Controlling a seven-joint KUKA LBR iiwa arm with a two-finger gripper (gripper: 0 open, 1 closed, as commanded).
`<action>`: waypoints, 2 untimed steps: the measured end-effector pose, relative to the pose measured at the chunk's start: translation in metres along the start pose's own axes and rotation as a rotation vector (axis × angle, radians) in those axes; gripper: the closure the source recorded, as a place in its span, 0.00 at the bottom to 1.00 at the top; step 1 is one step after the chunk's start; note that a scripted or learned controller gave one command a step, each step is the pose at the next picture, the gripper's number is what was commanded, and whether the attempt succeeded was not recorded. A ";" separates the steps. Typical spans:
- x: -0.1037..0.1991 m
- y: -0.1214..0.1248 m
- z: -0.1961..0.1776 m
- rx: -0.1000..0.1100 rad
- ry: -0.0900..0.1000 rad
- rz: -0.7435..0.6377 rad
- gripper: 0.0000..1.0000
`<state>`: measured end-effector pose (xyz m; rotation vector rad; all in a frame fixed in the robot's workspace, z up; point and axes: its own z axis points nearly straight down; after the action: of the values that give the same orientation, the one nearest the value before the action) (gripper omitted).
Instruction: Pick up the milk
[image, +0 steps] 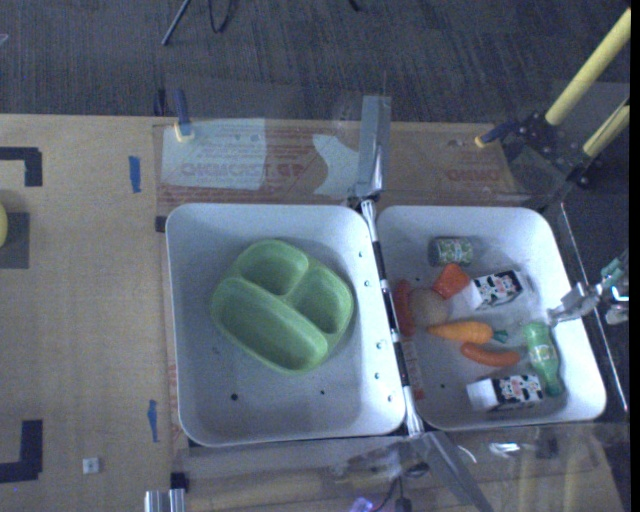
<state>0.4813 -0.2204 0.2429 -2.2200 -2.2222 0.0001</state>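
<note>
Two milk cartons, white with black cow patches, lie on their sides in the right bin (560, 240). One milk carton (497, 288) is in the middle right of the bin. The other milk carton (517, 390) is near the bin's front edge. My gripper (585, 298) reaches in at the bin's right rim. It is to the right of the upper carton and just above a green bottle (542, 355). Nothing is seen held in it.
The right bin also holds a small can (452, 249), two carrots (460, 330), red and orange pieces (452, 280) and a red piece by the left wall (403, 305). A green divided plate (283, 304) sits in the left bin (200, 400).
</note>
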 end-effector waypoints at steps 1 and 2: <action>0.016 0.049 0.069 0.000 0.000 -0.062 0.00; 0.054 0.137 0.128 -0.003 -0.001 0.051 0.00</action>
<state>0.6180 -0.1666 0.1149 -2.2781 -2.1665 -0.0012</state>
